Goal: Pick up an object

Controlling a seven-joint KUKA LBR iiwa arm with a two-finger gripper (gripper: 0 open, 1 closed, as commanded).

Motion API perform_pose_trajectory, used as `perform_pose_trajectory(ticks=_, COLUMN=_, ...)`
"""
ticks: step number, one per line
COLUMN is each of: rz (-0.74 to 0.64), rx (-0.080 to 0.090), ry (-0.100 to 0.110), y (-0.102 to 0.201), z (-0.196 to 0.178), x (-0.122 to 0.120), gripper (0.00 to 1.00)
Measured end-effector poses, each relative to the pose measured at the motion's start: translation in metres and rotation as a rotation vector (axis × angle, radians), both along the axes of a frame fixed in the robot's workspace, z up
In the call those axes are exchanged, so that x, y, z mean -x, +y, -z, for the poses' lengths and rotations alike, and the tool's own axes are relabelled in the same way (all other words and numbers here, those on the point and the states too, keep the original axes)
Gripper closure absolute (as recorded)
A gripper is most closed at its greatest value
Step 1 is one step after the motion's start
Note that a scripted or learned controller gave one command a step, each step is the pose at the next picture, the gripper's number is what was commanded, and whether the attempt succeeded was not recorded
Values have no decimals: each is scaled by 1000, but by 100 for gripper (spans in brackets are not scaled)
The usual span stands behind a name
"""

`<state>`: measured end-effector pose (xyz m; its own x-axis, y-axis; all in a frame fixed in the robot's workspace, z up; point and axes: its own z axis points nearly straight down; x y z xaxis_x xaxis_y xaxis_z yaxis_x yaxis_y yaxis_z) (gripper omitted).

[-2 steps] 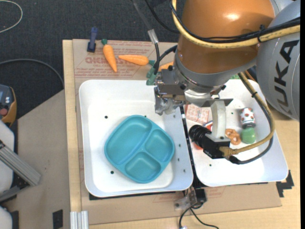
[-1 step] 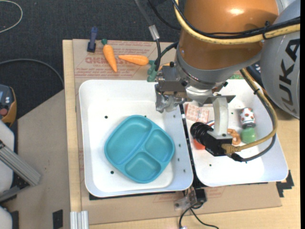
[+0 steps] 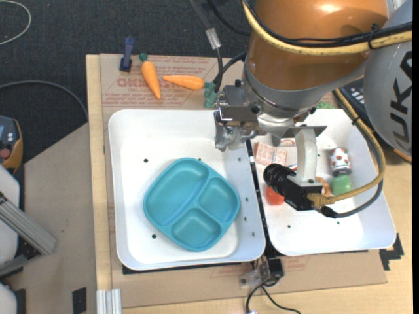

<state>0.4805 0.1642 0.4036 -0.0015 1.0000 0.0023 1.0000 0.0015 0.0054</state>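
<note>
Camera view: gripper (image 3: 229, 135) hangs over the right edge of the left bin (image 3: 124, 149), close to the right bin (image 3: 366, 241). Whether it is spread or closed cannot be told; nothing is seen held.

Candidate objects: a blue divided plate (image 3: 191, 203) in the left bin; a pink-and-white packet (image 3: 270, 154), red piece (image 3: 275, 197), green piece (image 3: 341, 184) and small spotted can (image 3: 339, 160) in the right bin, partly under the arm (image 3: 308, 31). Two carrots (image 3: 151, 78) lie on the board (image 3: 105, 77) behind.

Risk: a descent here likely strikes the bin walls or the plate's rim, which is wide and flat, giving an empty close.
</note>
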Motion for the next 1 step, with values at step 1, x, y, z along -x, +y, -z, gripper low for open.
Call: perform_pose_trajectory(ticks=1, rz=-1, rx=0, ry=-2, y=0, z=-10, x=0, gripper=100)
